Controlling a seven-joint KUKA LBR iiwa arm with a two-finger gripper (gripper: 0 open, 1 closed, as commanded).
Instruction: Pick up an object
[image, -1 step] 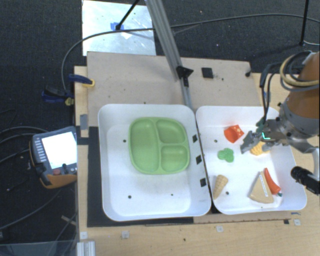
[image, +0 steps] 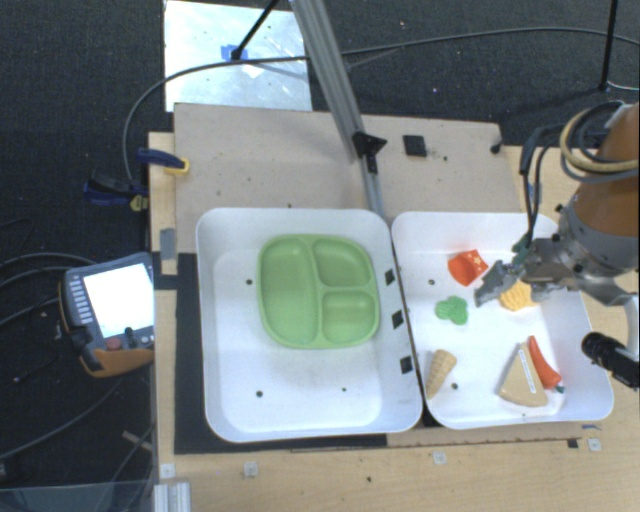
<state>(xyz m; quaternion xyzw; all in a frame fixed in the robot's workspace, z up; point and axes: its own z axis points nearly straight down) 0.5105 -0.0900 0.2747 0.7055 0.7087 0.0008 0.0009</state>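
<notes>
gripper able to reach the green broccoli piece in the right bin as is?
Probably yes. The gripper hangs low over the right bin, just right of the green broccoli piece. The piece lies apart from the orange piece and the cone, with bare bin floor around it.

Two bins, left (image: 230, 400) and right (image: 480, 400), both white. Plate (image: 318, 291) in left bin: pale green, plain. Right bin: orange-red piece (image: 466, 267); green blob (image: 452, 311); yellow piece (image: 517, 297) with ridged pattern; tan cone (image: 440, 371) with waffle texture; tan wedge (image: 521, 380) with red strip (image: 544, 363). Arm (image: 605, 190): grey and orange. Bench (image: 270, 160): light brown, speckled.
</notes>
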